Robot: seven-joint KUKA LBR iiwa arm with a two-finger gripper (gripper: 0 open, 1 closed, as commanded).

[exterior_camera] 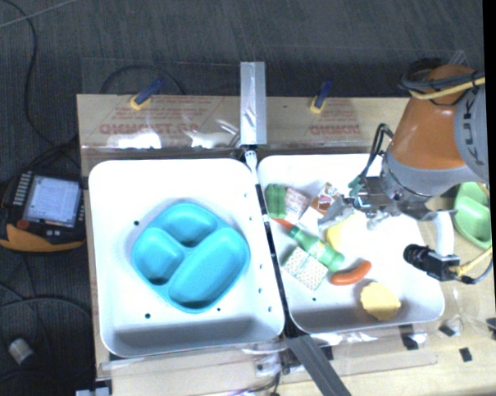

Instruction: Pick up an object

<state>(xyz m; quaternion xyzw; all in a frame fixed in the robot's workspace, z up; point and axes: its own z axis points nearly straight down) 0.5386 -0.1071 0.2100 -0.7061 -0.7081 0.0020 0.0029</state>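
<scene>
The right bin (417, 305) holds a heap of small objects. A green bottle (311, 241) lies aslant beside a checkered packet (305, 268). An orange-red sausage-shaped piece (350, 272) lies in front of them, and a yellow lump (379, 301) sits near the front rim. A green packet (275, 199) and a few printed wrappers (297, 202) lie at the back left. A small yellow piece (335, 234) sits in the middle. My gripper (356, 202) hangs low over the bin's middle back, just right of the wrappers and above the small yellow piece.
The left bin (114, 322) holds a blue divided dish (191, 253). A light green thing (473, 212) sits at the right bin's far right edge. A black part with a cable (427, 259) hangs from the arm over the right bin's right side.
</scene>
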